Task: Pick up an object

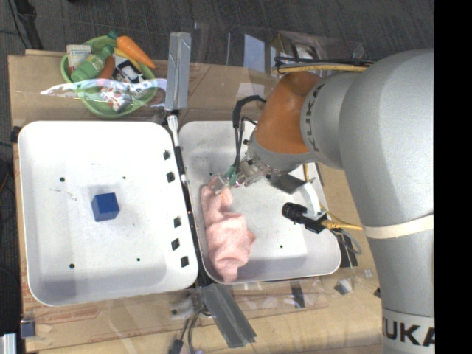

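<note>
At the far left of your view, up on the cardboard-covered bench (221, 87), you have a green bowl (110, 102) holding toy food, with an orange carrot (133, 49) lying across its top and a clear wrapper (81, 88) trailing out to the left. Below it sits the left bin (44, 198), white and shallow. On its floor you see a single blue cube (105, 206), well apart from every wall, a little left of the bin's middle.

Moving right, a dark divider strip (181, 198) with small black clips runs between the two bins. Just past it is the right bin (295, 264). In it lies a pink soft object (225, 238), crumpled and lumpy like cloth, stretched along the bin's left wall from about mid-height down to the near corner.

Right at the upper end of that pink object you find the end effector (230, 177), pointing down and to the left from the wrist, its tip touching or just above the top of the pink mass. You cannot tell from this angle how far it is spread, or whether any of the pink material sits in it.

Further right, the orange band (284, 124) and the broad grey arm (383, 161) cover much of the right bin's far side, with a black cable connector (299, 214) hanging over the bin floor.
</note>
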Controlling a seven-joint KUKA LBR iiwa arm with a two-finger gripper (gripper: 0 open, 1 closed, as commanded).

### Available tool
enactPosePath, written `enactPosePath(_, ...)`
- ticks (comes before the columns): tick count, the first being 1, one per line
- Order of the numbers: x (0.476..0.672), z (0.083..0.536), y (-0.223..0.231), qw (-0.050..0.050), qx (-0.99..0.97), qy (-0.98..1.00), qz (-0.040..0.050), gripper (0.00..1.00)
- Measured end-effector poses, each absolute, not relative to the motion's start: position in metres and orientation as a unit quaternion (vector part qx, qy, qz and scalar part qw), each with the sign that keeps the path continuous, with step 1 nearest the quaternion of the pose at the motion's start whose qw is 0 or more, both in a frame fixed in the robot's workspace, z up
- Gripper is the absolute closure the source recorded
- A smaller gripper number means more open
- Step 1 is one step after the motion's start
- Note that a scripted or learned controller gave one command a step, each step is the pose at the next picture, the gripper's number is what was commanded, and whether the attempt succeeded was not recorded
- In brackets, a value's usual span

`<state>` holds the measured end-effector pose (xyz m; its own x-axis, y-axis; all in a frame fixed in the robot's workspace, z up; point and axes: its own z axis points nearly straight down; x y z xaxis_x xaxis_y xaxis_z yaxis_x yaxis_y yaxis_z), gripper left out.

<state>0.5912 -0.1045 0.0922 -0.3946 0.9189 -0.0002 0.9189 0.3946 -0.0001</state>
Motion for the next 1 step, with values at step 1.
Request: enactPosePath(1, 0.6492, 0.1929, -0.0095, 0.000, 0.555, 0.832, 0.0003, 1.00)
